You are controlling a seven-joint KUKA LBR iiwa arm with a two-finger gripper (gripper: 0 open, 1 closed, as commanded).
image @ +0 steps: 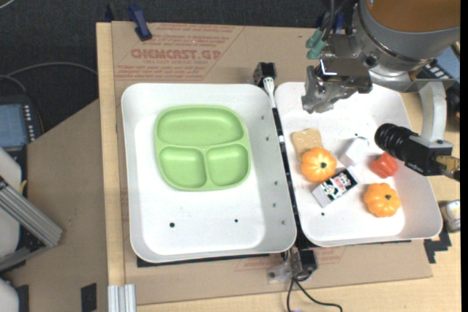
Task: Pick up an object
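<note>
Hovering over the right bin (417,226), the gripper (322,97), spread unreadable, is risking a glancing miss: the tan block (307,137) is crowding an orange fruit (318,164).

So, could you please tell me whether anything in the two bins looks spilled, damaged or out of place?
Nothing stands out. The green divided tray lies flat in the left bin; the two small orange pumpkins sit upright among loose items in the right bin.

Divided plate (202,146) in left bin (139,157), two pumpkins (319,164) in right bin (409,226)
</note>
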